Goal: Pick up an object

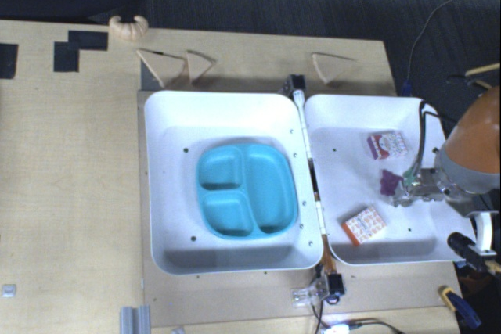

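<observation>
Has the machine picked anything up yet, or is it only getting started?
Nothing looks lifted yet. The claw is low in the right white bin, beside a small purple object; I cannot tell whether it grips it. Two small patterned packets lie untouched there. The grasp and lift remain.

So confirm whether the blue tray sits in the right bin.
No, the blue tray lies in the left bin; the right bin holds small packets.

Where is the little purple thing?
The small purple object lies in the right bin, toward its right side, just left of the gripper. A maroon-and-white packet sits above it in the camera view, an orange-and-white box below it.
</observation>
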Controlling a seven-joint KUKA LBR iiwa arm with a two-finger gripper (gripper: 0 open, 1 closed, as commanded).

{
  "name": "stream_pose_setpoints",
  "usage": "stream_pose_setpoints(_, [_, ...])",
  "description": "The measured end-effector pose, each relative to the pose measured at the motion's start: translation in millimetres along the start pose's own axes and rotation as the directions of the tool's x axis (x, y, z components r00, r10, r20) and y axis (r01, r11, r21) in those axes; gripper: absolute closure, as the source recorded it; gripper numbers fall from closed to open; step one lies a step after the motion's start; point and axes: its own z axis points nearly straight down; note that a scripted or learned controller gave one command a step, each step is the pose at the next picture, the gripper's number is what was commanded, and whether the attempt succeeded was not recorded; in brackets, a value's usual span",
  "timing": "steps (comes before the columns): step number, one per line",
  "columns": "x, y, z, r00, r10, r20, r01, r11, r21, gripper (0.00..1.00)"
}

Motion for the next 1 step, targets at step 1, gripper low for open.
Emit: stream_pose_setpoints(1, [0.0,-0.1,0.1,1.000,0.000,0.000,0.000,1.000,0.000,0.00])
